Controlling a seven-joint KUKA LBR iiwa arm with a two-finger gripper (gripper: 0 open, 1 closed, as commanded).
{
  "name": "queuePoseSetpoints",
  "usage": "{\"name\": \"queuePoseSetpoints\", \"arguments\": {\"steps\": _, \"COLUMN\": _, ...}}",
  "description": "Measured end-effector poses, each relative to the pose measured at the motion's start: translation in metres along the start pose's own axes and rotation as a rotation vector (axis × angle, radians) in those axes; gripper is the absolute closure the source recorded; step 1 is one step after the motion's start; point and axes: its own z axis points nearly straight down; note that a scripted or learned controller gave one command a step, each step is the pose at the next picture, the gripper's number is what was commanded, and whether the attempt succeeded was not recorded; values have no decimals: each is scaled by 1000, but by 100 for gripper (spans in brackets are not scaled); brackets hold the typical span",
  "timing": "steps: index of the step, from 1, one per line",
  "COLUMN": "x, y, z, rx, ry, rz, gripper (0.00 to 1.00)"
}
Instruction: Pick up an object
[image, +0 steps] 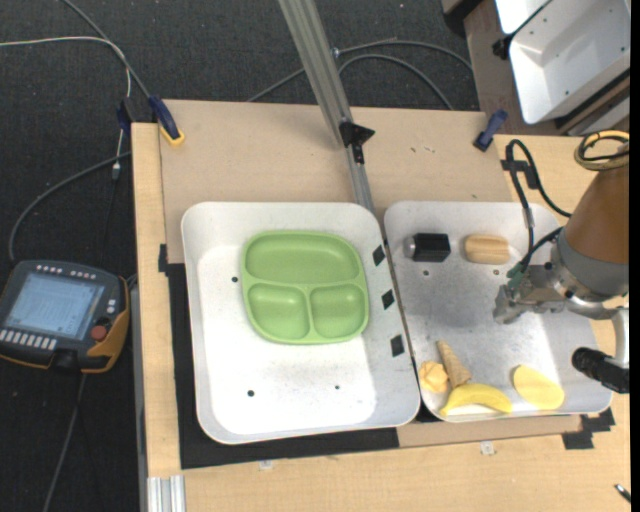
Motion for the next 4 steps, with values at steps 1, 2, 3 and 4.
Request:
{"name": "queuePoseSetpoints", "arguments": {"steps": 1, "x": 2, "y": 10, "z": -61, "rx": -1, "ry": 0, "rz": -1, "gripper": 100}}
{"name": "queuePoseSetpoints", "arguments": {"steps": 2, "x": 1, "y": 12, "z": -111, "rx": 0, "ry": 0, "rz": 0, "gripper": 100}}
{"name": "queuePoseSetpoints", "arguments": {"steps": 3, "x": 46, "y": 28, "z": -95, "rx": 9, "ry": 4, "rz": -4, "gripper": 100}}
{"name": "queuePoseSetpoints", "arguments": {"steps": 4, "x": 98, "y": 44, "z": -79, "rx": 10, "ry": 5, "rz": -5, "gripper": 100}}
